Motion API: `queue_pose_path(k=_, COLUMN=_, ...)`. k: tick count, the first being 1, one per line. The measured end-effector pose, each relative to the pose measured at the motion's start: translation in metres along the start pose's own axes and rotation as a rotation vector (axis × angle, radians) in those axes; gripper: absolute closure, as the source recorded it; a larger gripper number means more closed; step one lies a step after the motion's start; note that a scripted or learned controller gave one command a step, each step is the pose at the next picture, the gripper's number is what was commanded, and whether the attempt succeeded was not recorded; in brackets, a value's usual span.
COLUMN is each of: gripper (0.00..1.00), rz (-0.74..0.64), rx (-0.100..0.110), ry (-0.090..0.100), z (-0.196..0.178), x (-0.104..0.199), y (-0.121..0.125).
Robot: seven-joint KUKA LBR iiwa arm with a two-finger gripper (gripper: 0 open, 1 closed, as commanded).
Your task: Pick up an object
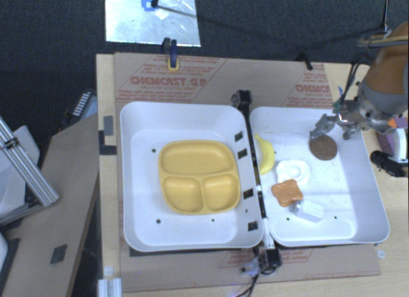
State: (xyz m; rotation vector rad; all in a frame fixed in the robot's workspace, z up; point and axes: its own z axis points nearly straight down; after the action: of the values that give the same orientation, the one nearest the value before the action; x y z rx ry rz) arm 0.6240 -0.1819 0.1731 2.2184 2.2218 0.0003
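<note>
From my feed the gripper (335,125) sits over the far right part of the right bin (358,225); its metal parts blur together, and I can't tell how it is set or whether anything is in it. The arm (386,75) above it is cut off at the frame edge. Just below the tool, a round brown disc (324,148) lies on the bin floor; contact between them is unclear to me. Further toward the camera and to the tool's left I see a white fried-egg piece (294,170), an orange toast-like piece (287,191) and a pale block (309,211), hard to identify. A yellow banana (266,154) lies by the divider. Beyond it, the left bin (137,225) holds a yellow compartment tray (197,175).
</note>
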Motion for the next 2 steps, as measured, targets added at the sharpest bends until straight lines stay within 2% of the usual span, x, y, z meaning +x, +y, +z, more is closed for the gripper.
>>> queue_pose_path(k=1, gripper=0.00, rz=-0.003, rx=0.000, ry=0.001, z=0.052, x=0.010, y=-0.001)
queue_pose_path(k=2, gripper=0.00, rz=-0.003, rx=-0.002, ry=-0.001, z=0.088, x=0.010, y=0.001)
